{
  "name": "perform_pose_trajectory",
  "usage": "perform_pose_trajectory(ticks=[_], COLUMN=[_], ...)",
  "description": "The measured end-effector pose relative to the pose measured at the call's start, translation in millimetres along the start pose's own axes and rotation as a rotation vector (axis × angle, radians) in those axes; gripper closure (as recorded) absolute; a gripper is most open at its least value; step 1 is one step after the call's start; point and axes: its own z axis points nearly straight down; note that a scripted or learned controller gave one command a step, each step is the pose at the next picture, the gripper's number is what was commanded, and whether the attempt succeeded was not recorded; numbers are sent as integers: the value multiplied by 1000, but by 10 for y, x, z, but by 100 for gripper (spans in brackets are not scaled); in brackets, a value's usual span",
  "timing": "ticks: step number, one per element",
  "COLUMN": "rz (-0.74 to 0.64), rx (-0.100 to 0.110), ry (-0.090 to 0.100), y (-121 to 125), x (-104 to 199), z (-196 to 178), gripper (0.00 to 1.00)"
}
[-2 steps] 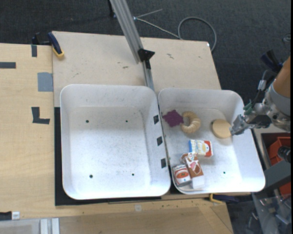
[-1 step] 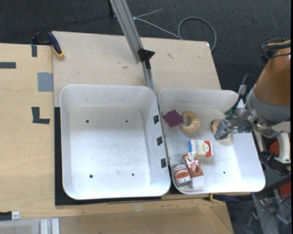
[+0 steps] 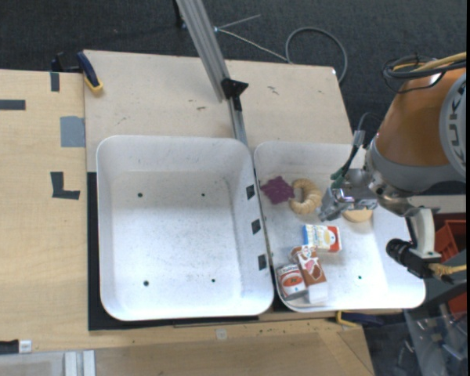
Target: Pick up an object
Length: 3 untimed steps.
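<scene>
A single fixed camera looks down from above on a wooden surface (image 3: 164, 100), tilted slightly so the far edge sits at the top of the view. It stands far enough back to take in both white bins whole: the left bin (image 3: 110, 233) near the middle, the right bin (image 3: 399, 288) beside it. Dark floor shows beyond the far edge. The grey and orange arm (image 3: 419, 143) enters from the right, cut off by the frame.
</scene>
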Motion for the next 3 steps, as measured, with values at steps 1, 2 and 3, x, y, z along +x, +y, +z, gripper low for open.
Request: perform_pose_trajectory(ticks=[1, 2, 3], rz=[-1, -1, 0], rx=[2, 2, 1], ry=[0, -1, 0], y=[-16, 31, -65], x=[620, 1185, 1654], z=[107, 178, 81], gripper=[100, 100, 100])
